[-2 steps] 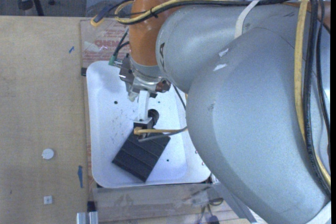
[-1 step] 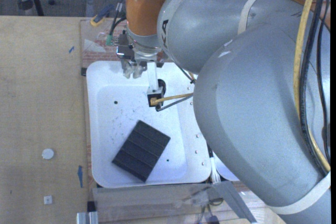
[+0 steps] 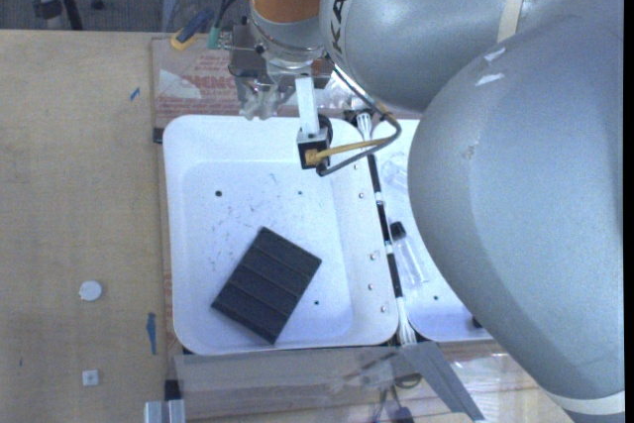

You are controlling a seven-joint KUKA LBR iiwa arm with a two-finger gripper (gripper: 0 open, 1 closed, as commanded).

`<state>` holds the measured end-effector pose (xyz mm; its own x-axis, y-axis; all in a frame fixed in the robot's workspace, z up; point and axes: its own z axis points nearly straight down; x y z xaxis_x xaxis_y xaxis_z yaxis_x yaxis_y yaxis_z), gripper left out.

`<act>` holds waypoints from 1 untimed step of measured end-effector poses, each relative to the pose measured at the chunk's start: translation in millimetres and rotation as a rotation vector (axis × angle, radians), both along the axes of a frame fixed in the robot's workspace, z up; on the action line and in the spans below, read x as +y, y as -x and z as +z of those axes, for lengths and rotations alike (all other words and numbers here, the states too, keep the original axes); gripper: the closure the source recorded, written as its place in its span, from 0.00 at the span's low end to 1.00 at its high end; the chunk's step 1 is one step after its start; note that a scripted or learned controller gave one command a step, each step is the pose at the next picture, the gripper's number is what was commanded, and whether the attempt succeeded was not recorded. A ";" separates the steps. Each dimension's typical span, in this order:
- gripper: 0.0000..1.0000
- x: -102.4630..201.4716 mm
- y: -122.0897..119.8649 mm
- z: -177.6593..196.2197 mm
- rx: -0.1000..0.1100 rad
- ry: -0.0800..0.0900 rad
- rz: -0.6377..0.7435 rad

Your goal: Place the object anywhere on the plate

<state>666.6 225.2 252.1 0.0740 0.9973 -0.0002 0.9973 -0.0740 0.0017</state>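
Tool (image 3: 260, 99) hovers over the far rim of the white bin (image 3: 188, 213); spread or closed, I can't tell. The black ribbed slab (image 3: 267, 284) lies flat, well apart, camera-side of the tool. Best bet: centre above it, square to its narrow width, then descend.

Quick head count, it's a short list

Two white bins: the left bin (image 3: 178, 213) in plain sight and the right bin (image 3: 436, 317) mostly covered by the arm. One dark ridged block (image 3: 267, 284). One grey robot arm (image 3: 475, 35). On the bare surface (image 3: 69, 163) there's one small white disc (image 3: 90, 290), one tiny pale square (image 3: 90, 376) and two little blue marks (image 3: 151, 332), can't tell what those are.
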 end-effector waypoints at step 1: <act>1.00 0.1 0.4 -8.5 0.001 0.000 -0.406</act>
